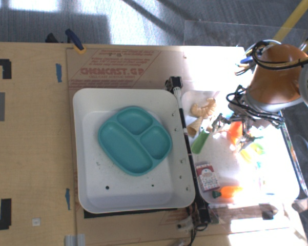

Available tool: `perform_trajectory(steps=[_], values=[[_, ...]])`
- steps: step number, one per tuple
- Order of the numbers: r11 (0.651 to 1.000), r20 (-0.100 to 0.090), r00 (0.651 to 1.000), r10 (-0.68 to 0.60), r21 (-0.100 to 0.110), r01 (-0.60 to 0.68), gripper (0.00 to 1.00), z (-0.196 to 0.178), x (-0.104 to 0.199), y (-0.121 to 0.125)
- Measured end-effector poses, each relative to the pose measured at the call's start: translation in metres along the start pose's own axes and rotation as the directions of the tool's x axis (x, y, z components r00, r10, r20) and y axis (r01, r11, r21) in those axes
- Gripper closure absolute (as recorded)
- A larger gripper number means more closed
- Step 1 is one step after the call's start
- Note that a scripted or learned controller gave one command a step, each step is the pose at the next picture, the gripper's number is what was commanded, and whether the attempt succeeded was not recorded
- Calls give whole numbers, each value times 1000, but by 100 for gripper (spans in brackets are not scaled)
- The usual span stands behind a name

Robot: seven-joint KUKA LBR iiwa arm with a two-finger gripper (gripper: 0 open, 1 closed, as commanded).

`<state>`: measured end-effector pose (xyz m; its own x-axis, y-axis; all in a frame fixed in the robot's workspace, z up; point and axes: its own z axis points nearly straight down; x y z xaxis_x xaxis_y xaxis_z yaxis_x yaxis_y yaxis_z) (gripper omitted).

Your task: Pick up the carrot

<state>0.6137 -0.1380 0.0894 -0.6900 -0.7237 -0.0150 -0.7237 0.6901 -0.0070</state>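
The carrot (235, 130) is a short orange piece on the floor of the right bin (276, 183), in strong sunlight. My gripper (230, 132) hangs over it below the orange wrist band. Its metal fingers (217, 122) stand spread on either side of the carrot, wider than the carrot itself. The gripper is open, and I cannot tell whether either finger touches the carrot.
The right bin also holds a tan knobbly piece (203, 108), a small cone (193, 126), a green stick (200, 142), a yellow bit (255, 149), a red-and-white box (208, 176) and another orange piece (229, 191). A teal divided plate (135, 139) lies in the left bin (92, 188).
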Motion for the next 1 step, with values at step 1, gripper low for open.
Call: perform_trajectory(steps=[1], values=[[994,-3,994,-105,2,105,0,-1,14,36]])
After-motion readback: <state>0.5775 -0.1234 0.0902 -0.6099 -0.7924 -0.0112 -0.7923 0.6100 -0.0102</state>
